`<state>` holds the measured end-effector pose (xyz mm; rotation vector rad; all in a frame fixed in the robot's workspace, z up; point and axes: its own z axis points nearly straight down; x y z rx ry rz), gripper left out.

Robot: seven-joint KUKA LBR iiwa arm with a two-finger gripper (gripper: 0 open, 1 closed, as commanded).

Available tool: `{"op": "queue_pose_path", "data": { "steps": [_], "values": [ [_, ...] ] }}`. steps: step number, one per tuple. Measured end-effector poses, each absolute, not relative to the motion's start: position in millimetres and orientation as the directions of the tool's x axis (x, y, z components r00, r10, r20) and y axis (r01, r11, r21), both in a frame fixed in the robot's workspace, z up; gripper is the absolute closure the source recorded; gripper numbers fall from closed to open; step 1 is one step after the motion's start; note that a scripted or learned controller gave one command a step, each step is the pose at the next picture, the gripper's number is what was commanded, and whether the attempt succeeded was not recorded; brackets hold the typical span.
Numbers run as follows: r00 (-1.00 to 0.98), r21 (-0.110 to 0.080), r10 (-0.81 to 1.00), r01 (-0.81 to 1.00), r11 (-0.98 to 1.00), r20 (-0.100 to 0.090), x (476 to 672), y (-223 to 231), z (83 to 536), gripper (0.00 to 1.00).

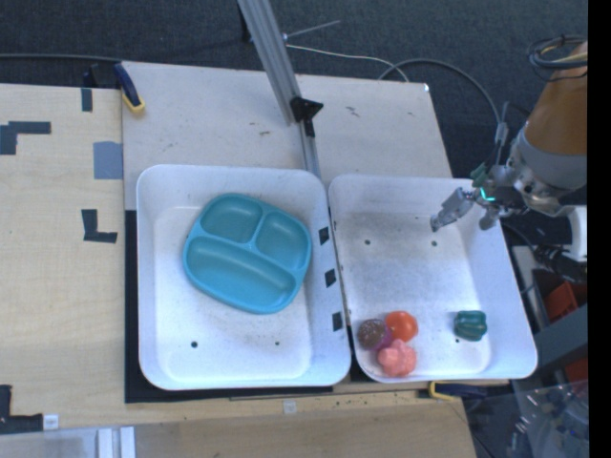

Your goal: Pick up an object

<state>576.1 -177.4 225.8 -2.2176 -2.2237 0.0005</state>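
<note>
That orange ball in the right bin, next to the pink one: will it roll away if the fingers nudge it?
Probably. The orange ball looks round and smooth, so a nudge could roll it. The pink piece and dark ball crowding it may block that, but leave little room around it.

no readable text, label, brand or number anywhere. nothing legible on bins, bench or arm.

The end effector (449, 214) hangs over the right bin's (496, 275) far part. Nearer than it lie three toy foods (389, 340) clustered together and a toy pepper (470, 324) to their right. Left of it, a divided plate (248, 252) lies in the left bin (153, 275).
</note>
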Motion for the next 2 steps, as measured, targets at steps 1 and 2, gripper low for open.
{"op": "queue_pose_path", "data": {
  "steps": [1,2],
  "values": [
    [-0.002,-0.008,1.0,1.0,0.002,0.001,575.7,-176.6,161.1,0.0],
    [-0.001,-0.009,1.0,1.0,0.001,0.001,572.1,-178.7,96.6,0.0]
  ]
}}
